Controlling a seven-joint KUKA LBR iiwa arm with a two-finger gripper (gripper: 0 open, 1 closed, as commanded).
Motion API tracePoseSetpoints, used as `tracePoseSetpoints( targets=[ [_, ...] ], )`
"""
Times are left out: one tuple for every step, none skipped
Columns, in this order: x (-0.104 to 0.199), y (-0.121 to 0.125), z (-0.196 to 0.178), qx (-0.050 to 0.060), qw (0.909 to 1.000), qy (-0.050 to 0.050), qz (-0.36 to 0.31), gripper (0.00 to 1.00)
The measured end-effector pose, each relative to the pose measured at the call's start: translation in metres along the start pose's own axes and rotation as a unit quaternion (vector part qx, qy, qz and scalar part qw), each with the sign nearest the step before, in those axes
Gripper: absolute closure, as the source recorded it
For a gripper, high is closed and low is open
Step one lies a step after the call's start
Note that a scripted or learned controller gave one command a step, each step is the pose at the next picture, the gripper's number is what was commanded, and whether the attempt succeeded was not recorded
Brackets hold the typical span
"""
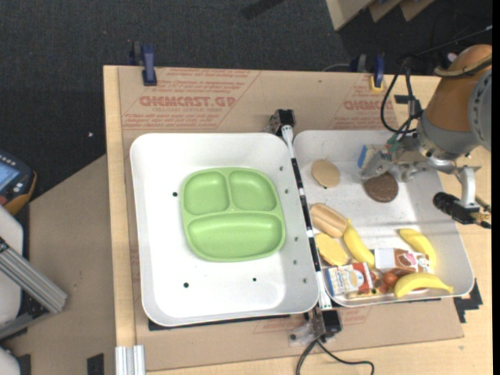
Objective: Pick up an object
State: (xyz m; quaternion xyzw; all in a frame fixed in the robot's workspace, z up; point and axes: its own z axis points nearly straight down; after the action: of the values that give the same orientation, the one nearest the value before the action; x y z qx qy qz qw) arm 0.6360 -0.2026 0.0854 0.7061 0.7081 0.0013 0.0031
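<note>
Found, nearest the camera in the right bin point(466, 276), a crowded corner: a banana point(423, 285) lying crosswise along the near rim, a small carton point(349, 278) just beside it, a second banana point(413, 242) a little farther in. Noted next a yellow wedge point(333, 250) and a hot-dog bun point(328, 219) close to the wall shared with the left bin point(148, 209), with a green divided plate point(231, 213) resting flat in the middle of that left bin. Saw farther back a tan cookie point(326, 173) lying alone and, near it, a brown disc point(382, 187) flat on the bin floor, directly under the gripper point(391, 170). Took that brown disc for the likely target, being the thing closest to the tool. Could not tell how wide the gripper stood, nor whether it had hold of anything; saw nothing lifted off the floor. Judged the pick therefore not yet made: approach apparently done, closing and lifting left to do. Found no long axis in the disc, it being round, so no heading to speak of; broad face up. Spotted beyond it a small blue item point(362, 157), too small to name, and, farthest of all, two blue clamps point(146, 61) on the far edge of the bench point(234, 100).
</note>
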Motion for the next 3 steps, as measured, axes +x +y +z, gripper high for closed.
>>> tracePoseSetpoints(
  targets=[
    [-0.001, 0.030, 0.001, 0.006, 1.0000, 0.001, -0.001, 0.00],
    [0.025, 0.030, 0.001, 0.006, 1.0000, 0.001, 0.000, 0.00],
    [0.013, 0.006, 0.000, 0.004, 1.0000, 0.001, 0.002, 0.00]
  ],
)
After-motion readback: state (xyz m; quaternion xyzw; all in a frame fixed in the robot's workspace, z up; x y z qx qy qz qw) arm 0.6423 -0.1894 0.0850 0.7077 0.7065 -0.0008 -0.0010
